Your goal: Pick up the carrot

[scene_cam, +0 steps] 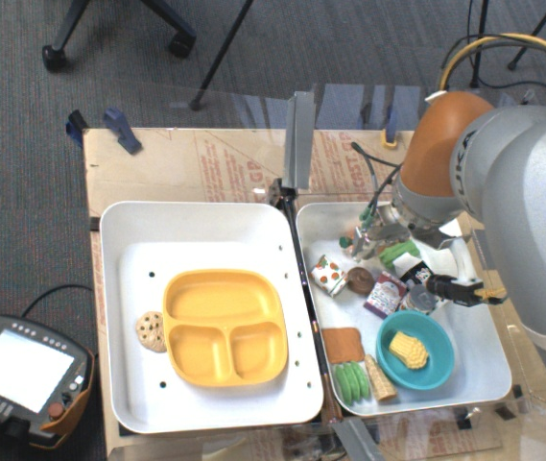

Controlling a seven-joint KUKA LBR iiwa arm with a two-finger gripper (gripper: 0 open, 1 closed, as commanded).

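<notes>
Overhead, hand — right bin

Two bins sit side by side on the bench. In the left bin a divided tray lies near the middle, with a cookie touching its left edge. The right bin is crowded: a bowl toward the front holds a corn cob; left of the bowl lie a cracker and, in front of it, a pea pod. Behind these sit a small packet, a round piece and a carton. The arm hangs over the bin's back right corner. A pendant rests on the floor off the bench's front left corner.
</notes>
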